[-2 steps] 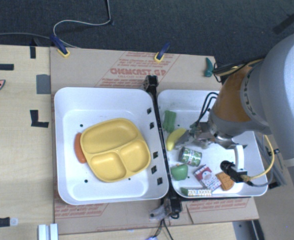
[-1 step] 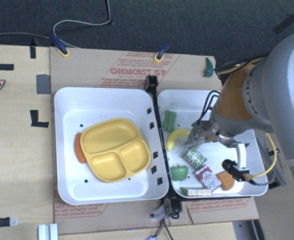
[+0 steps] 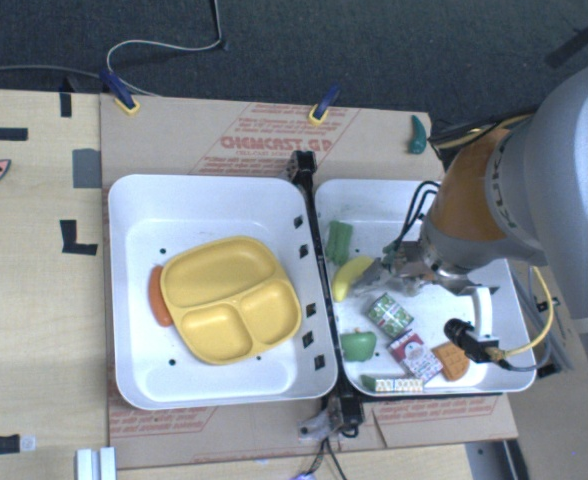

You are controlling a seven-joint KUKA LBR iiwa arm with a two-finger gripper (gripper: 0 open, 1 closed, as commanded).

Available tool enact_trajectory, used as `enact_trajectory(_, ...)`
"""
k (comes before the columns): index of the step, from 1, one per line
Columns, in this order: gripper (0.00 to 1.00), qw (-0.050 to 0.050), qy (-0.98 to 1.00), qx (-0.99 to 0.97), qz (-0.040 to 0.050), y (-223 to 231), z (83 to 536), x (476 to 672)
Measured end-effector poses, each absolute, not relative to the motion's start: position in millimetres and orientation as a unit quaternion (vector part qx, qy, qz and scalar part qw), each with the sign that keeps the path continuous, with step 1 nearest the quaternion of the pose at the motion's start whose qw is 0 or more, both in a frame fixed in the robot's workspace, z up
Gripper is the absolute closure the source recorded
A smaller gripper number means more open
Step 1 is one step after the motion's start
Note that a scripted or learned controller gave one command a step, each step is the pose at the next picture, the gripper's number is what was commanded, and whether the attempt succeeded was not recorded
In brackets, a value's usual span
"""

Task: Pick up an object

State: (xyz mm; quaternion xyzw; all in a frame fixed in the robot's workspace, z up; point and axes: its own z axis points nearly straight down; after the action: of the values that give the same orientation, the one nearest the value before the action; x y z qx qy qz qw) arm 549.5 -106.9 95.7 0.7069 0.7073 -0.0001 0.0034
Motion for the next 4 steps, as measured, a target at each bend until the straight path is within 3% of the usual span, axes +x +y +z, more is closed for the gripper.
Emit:
enact_trajectory(1,1.0,0.003,0.707,0.707,-0.0004,-106.6,104.8,549.1)
enact_trajectory(2,0.0,0.003,0.707,0.707,-0.0006,-106.6,104.8,549.1)
enact_trajectory(3,1.0,0.002,0.707,0.707,-0.0007,-106.3,113.9,548.9)
enact_trajectory(4,0.0,0.002,0.707,0.707,-0.0009,-106.4,113.8,548.8)
